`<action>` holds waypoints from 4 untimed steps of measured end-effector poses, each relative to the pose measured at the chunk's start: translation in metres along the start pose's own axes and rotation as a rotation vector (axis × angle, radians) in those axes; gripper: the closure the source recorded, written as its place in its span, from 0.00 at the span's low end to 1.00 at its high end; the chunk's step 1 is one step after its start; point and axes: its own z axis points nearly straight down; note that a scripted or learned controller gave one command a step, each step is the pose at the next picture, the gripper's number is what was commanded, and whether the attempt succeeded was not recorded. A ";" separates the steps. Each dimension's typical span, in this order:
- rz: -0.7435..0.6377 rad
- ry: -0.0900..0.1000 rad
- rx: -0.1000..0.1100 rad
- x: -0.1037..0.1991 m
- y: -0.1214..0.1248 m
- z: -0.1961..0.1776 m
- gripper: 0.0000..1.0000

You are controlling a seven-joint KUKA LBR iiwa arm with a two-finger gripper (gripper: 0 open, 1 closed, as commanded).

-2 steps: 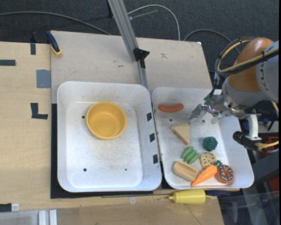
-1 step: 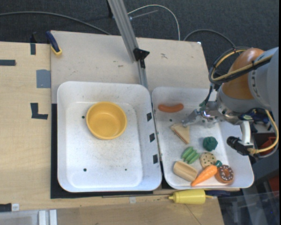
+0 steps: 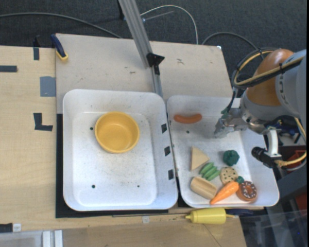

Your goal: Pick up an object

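Note:
My gripper [image 3: 225,124] hangs over the upper right part of the right bin [image 3: 206,101], to the right of an orange sausage [image 3: 188,118] and above a dark green broccoli [image 3: 230,157]. I see nothing held in it. Lower in this bin lie a pale cheese wedge [image 3: 198,157], a green pea pod [image 3: 210,171], a cookie [image 3: 227,175], a bread roll [image 3: 202,187], a carrot [image 3: 225,191] and a glazed donut [image 3: 246,190]. A yellow bowl [image 3: 117,131] sits in the left bin [image 3: 72,103].
A yellow mustard bottle [image 3: 208,216] lies on the bench just in front of the right bin. A slanted metal pole [image 3: 139,27] crosses the back toward the gap between the bins. Cables loop behind the arm at the right.

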 end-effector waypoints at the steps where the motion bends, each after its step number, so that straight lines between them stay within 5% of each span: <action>1: 0.001 0.000 0.006 -0.002 0.005 -0.062 1.00; 3: 0.001 0.000 0.006 -0.004 0.009 -0.154 1.00; 4: -0.002 0.002 0.012 0.038 -0.010 -0.154 1.00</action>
